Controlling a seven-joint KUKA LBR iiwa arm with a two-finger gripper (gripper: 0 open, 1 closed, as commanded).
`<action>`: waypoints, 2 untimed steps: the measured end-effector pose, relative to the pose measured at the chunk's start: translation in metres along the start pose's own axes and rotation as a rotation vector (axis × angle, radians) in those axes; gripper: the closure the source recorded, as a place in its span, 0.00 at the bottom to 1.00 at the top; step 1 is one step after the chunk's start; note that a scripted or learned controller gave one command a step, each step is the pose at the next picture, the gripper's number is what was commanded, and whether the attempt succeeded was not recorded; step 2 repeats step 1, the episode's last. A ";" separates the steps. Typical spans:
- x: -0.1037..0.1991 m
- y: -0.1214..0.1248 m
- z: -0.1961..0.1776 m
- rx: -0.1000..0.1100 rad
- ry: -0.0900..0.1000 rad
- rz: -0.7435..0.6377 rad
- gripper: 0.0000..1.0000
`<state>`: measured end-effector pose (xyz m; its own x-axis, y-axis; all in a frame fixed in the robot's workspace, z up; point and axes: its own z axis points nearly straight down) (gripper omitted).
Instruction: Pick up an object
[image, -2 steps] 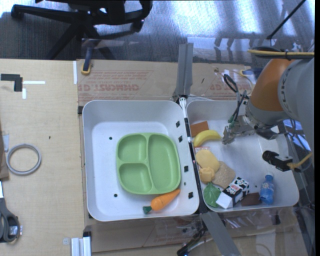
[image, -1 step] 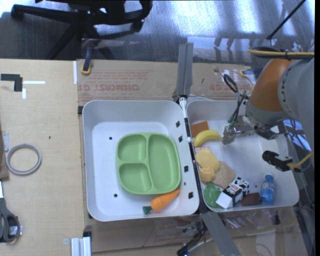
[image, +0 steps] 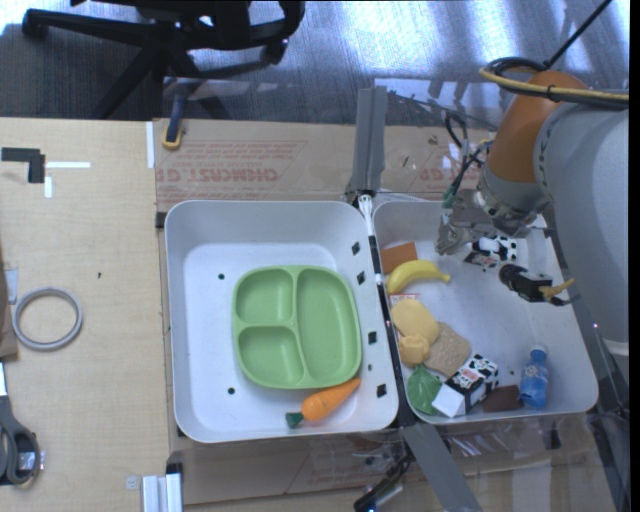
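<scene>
My gripper (image: 452, 238) hangs over the far part of the right bin (image: 560, 330), just right of the divider between the bins. A yellow banana (image: 418, 273) lies slightly below and left of it, with an orange-brown block (image: 398, 253) beside the banana. I see nothing between the gripper's tips. Nearer the front lie pale yellow lumps (image: 413, 322), a tan cracker-like slab (image: 448, 350), a green piece (image: 422, 388), a black-and-white patterned box (image: 472, 378) and a small blue bottle (image: 534, 378).
The left bin (image: 195, 300) holds a green divided plate (image: 297, 327) and an orange carrot (image: 330, 400) at its front edge. A grey ring (image: 45, 318) lies on the bench at far left. The arm's bulk covers the right bin's far right corner.
</scene>
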<state>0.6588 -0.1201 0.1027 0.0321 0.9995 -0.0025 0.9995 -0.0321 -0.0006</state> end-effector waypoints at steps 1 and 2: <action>-0.092 -0.042 -0.068 -0.001 0.000 -0.047 0.00; -0.092 -0.042 -0.068 -0.001 0.000 -0.047 0.00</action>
